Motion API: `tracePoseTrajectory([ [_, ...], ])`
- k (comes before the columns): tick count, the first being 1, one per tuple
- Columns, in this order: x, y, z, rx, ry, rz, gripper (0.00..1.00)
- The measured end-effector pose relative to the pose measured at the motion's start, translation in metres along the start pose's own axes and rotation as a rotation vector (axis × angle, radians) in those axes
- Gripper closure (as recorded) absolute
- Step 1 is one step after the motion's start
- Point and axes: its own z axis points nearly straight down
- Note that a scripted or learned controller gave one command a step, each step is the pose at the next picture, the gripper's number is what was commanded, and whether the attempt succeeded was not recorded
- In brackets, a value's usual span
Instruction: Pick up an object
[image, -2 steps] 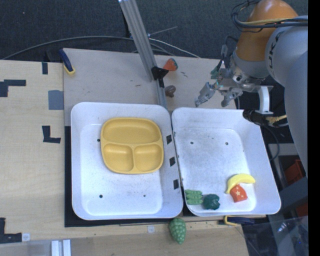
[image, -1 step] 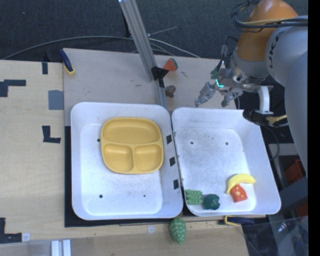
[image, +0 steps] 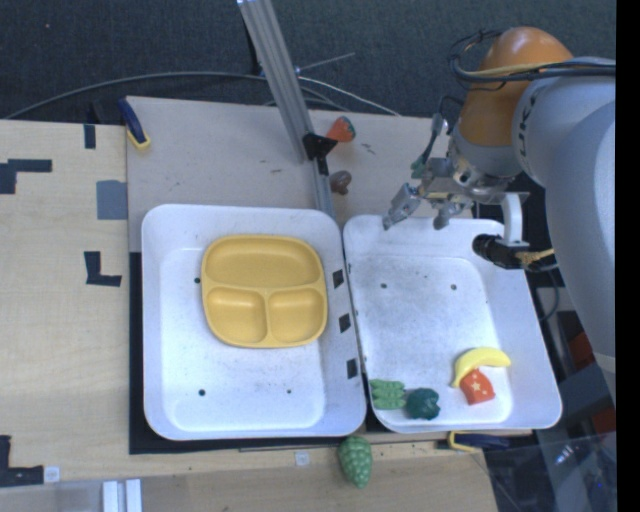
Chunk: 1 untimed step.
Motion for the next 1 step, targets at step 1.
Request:
tracePoseTrajectory([
  [1,0.0108,-0.0005,0.0553,0.001,0.001,-0.001,0.00],
])
